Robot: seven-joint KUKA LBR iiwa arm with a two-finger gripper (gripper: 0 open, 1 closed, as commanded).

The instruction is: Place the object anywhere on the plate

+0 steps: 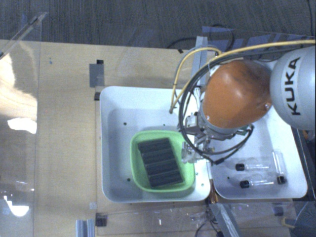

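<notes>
A green plate [139, 143] with a raised rim lies in the left bin, toward its front right. A dark grey ribbed rectangular object [159, 162] lies flat on the plate and covers most of its middle. My gripper [189, 153] hangs under the orange-banded wrist at the plate's right rim, just right of the ribbed object. The wrist and its cables hide most of the gripper.
The left white bin [116, 127] has bare floor left of and behind the plate. In the right bin [291, 147] lie three clear tubes with black caps [254, 183]. The arm's orange band [236, 97] and yellow and black cables hang over the wall between the bins.
</notes>
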